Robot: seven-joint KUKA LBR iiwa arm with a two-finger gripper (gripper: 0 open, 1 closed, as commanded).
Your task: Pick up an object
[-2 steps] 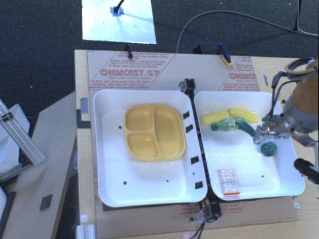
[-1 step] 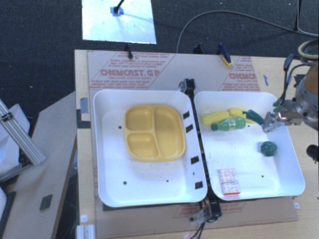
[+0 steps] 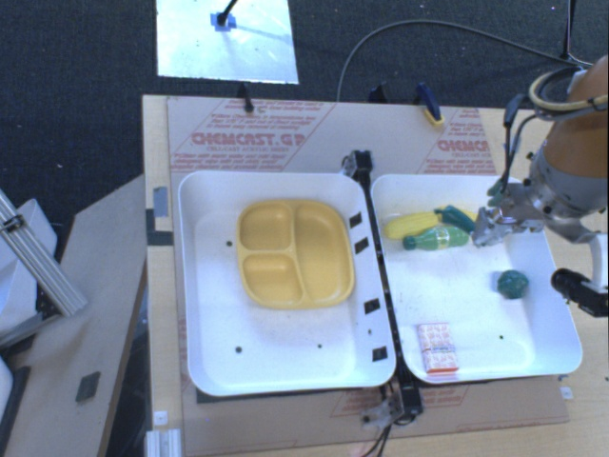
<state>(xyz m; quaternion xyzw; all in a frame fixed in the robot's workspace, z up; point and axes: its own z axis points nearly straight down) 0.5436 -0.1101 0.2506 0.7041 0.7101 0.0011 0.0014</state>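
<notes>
Green bottle [image 3: 437,240] lies in right bin [image 3: 533,346], touching yellow corn [image 3: 411,224], teal item [image 3: 457,217] just behind. Gripper [image 3: 487,228] sits at bottle's right end; can't tell its state. Teal ball [image 3: 512,284] & red-white packet [image 3: 438,347] nearby. Yellow tray [image 3: 293,253] in left bin [image 3: 214,350].

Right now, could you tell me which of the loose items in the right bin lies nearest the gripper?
The green bottle: its cap end lies just left of the gripper, while the teal ball and the small packet sit farther toward the bin's front.

tray [image 3: 295,253]: yellow
bottle [image 3: 435,240]: green
ball [image 3: 512,284]: teal
packet [image 3: 437,348]: red-and-white pattern
bins [image 3: 214,350]: white
corn [image 3: 411,224]: yellow
</notes>
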